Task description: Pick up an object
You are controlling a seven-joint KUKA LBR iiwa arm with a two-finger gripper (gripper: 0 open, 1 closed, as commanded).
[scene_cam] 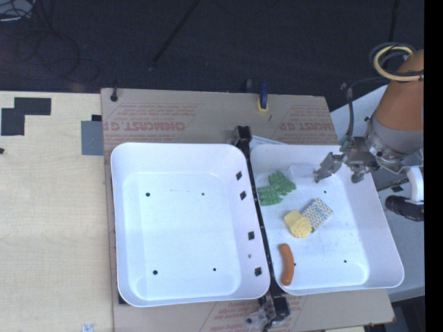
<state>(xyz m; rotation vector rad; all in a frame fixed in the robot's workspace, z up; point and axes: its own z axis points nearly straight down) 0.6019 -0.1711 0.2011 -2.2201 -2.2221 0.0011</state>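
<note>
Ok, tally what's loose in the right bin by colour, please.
Green: 1, the green leafy piece
Yellow: 1, the yellow corn piece
Orange: 1, the orange sausage
Patterned white: 1, the speckled block
Total: 4

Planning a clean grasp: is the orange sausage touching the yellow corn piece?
Apart. Camera view shows bare white bin floor between the orange sausage and yellow corn piece.

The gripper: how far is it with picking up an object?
Nothing looks picked yet. The green leafy toy, yellow corn piece and orange sausage all lie in the right white bin. The gripper hangs open above that bin's far edge, holding nothing. Descent, grasp and lift remain.
</note>
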